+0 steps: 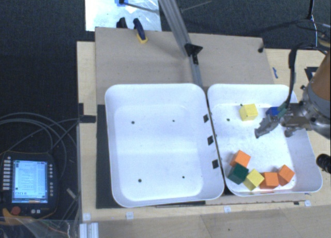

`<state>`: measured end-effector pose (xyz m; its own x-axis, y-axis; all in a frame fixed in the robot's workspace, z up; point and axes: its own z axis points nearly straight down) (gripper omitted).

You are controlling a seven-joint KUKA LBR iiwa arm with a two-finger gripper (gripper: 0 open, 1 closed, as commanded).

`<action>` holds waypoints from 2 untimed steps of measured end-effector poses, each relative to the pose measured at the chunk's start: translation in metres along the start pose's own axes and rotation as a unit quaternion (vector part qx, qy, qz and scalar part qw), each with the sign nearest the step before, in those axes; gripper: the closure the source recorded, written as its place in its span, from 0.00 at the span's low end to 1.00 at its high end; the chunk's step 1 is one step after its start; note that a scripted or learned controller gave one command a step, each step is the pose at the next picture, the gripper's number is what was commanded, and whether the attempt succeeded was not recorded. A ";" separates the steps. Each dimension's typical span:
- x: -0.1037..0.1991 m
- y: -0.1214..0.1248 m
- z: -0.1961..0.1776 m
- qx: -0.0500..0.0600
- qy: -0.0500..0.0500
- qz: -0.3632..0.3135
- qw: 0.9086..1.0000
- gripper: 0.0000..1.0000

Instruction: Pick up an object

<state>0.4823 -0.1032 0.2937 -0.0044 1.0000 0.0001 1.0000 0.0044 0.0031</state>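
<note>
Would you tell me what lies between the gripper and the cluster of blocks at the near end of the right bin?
Nothing: in the camera view, the stretch between the gripper and the cluster of blocks is bare white floor of the right bin.

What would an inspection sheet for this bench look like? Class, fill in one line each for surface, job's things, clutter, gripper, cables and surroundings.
Surface: bench bearing left bin and right bin.
Job's things: in the right bin, one yellow block alone near the top; a cluster of orange, green and yellow blocks along the bottom; a blue block by the gripper.
Clutter: clamps at the bench's far edge.
Gripper: gripper low over the right bin, holding nothing seen.
Cables: loops on the floor at left.
Surroundings: handheld control screen, dark carpet.
</note>
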 end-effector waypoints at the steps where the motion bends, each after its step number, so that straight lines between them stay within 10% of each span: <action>1: 0.000 0.000 0.000 0.000 0.000 0.001 1.000 0.00; 2: 0.006 0.008 0.048 0.003 0.000 0.001 1.000 0.00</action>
<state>0.4904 -0.0973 0.2456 -0.0026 1.0000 0.0007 1.0000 0.0026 -0.0026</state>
